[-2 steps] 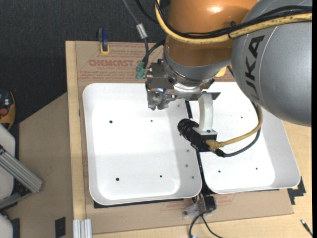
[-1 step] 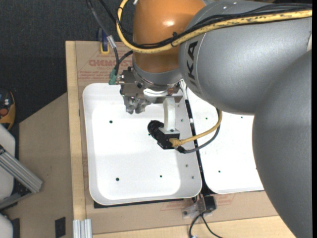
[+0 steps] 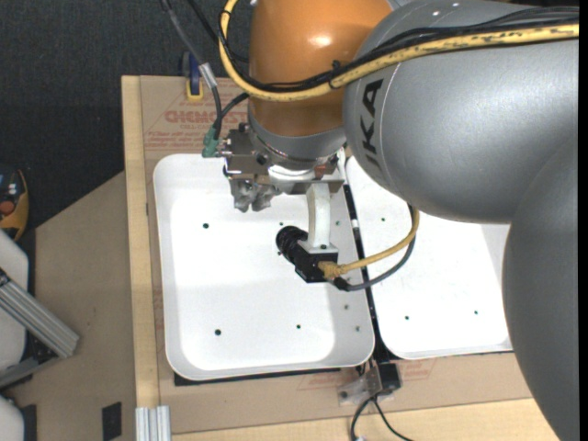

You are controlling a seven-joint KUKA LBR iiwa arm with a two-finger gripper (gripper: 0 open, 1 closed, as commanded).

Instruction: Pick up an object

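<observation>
Two letters, "KA", show on the grey arm (image 3: 459,108).

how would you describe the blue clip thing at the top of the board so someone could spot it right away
Start at the brown cardboard sheet under the two white bins, and follow it to its far edge above the left bin. The small blue clip sits on that edge, just left of the red printing. It is the only blue item there.

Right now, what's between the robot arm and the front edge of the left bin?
Bare white bin floor with tiny dark dots, in the camera view.
</observation>
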